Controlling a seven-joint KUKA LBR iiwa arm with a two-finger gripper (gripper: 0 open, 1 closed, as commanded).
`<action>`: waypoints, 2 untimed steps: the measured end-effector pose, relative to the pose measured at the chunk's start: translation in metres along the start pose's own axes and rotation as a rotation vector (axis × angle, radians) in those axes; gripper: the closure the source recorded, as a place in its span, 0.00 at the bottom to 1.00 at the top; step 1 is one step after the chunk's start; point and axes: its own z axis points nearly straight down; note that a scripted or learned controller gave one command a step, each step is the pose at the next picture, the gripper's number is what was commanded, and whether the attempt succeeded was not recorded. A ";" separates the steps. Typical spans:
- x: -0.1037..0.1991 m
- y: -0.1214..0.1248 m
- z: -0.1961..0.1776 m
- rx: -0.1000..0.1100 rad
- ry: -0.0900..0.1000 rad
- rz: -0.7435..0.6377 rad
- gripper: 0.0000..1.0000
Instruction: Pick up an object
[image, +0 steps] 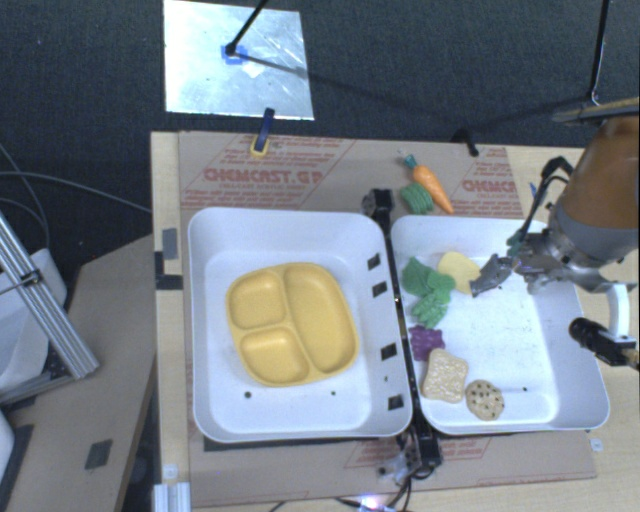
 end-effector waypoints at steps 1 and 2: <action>0.031 -0.059 0.080 0.011 0.004 0.001 0.00; 0.049 -0.075 0.118 0.003 0.002 0.002 0.00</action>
